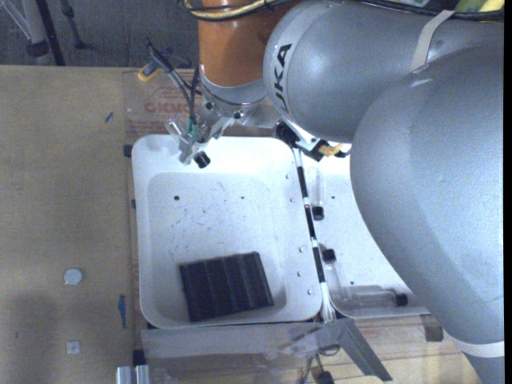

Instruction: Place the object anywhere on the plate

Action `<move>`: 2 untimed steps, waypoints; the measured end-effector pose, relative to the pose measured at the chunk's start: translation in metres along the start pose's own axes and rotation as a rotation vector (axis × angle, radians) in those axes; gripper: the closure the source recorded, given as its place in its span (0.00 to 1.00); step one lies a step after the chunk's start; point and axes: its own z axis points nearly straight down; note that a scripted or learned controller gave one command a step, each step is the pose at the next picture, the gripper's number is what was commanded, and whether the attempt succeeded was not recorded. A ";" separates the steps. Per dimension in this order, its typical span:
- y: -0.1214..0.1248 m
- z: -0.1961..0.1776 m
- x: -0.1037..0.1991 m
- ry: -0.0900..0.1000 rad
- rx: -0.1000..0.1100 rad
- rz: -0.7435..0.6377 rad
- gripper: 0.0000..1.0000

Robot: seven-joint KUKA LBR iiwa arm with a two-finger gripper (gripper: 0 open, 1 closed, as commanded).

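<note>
A black ribbed plate (226, 286) lies flat near the front of the left bin (152, 238). My gripper (192, 146) hangs over that bin's far left corner, well behind the plate and apart from it. I see nothing clearly between its tips; a small green part shows at its base. A clear tube-like object with a dark end (374, 297) lies at the front of the right bin (340, 214), mostly under the arm.
The big grey arm (400, 134) covers most of the right bin. A black cable (308, 206) runs along the divider between the bins. The wooden bench (64, 214) stretches away to the left, with a small round disc (73, 277) on it.
</note>
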 end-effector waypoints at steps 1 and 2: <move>-0.009 0.007 -0.001 0.004 0.005 -0.087 1.00; -0.012 0.036 0.003 0.005 0.004 -0.378 1.00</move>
